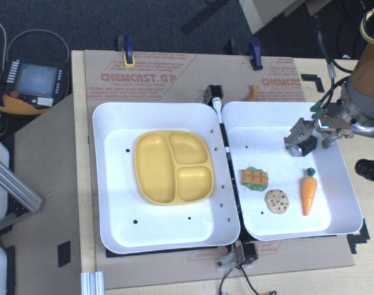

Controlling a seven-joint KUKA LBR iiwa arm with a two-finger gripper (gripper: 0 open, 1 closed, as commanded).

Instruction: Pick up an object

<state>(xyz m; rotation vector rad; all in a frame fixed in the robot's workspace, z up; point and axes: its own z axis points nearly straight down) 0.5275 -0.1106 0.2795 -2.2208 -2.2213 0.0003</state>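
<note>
While above right bin | jaws apart from carrot

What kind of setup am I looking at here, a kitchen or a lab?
Most likely a robotics lab bench: two white bins clamped on a board, toy food like a carrot and cookie, and a teach pendant alongside.

Yellow plate, white bins, orange carrot with green top, tan speckled cookie, brown waffle on green.
</note>
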